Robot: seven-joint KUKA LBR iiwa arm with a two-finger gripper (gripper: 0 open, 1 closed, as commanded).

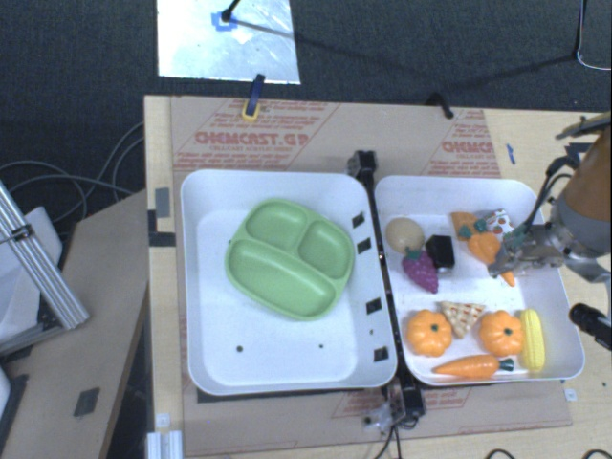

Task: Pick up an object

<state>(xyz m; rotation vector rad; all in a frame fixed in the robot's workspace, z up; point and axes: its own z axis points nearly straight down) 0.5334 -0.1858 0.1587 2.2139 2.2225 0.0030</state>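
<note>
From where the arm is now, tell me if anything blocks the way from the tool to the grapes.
Yes. The tool sits at the right bin's right side; the grapes lie to its left. The black block and an orange toy lie between them.

Left bin (206, 256): one green divided plate (290, 257), lying flat near the centre. Right bin (550, 299): pale round potato (404, 233), black block (440, 251), purple grapes (421, 272), two orange pumpkins (428, 332) (500, 332), waffle wedge (464, 315), carrot (469, 366) along the near rim, yellow corn (533, 340) beside the right pumpkin, orange items (476, 234) at the far side. Gripper (507, 266) low over the bin's right part, arm (585, 213) entering from the right.
</note>
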